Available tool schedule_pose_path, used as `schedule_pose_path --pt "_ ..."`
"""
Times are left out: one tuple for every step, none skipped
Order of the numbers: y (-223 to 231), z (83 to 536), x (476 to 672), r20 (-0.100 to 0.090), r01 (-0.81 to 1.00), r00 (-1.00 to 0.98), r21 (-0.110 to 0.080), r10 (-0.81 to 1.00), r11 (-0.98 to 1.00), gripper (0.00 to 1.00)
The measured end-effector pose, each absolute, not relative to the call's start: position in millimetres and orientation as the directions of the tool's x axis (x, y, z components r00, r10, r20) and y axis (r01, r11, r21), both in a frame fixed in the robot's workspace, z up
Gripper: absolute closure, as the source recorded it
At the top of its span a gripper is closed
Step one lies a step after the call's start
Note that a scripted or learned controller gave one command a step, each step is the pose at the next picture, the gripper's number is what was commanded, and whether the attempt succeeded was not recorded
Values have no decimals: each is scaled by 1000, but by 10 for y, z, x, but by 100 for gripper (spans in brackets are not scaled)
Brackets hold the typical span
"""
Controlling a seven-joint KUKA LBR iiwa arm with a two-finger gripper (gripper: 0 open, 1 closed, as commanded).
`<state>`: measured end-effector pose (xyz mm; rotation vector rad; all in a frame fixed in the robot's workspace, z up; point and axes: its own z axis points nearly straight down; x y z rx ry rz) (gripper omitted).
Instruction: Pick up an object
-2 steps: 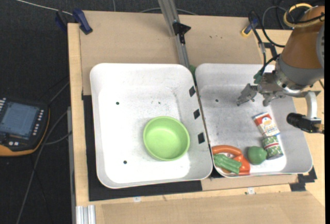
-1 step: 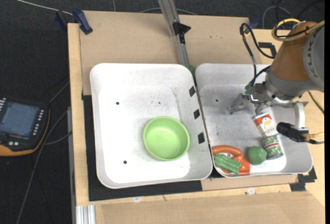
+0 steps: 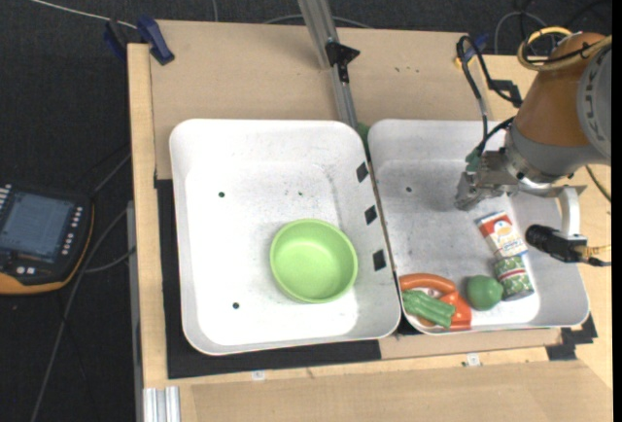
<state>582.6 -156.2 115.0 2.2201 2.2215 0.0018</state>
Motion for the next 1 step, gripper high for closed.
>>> schedule_pose_path --pt "-1583 1580 5866 -1 1000 0 4 1000 0 100"
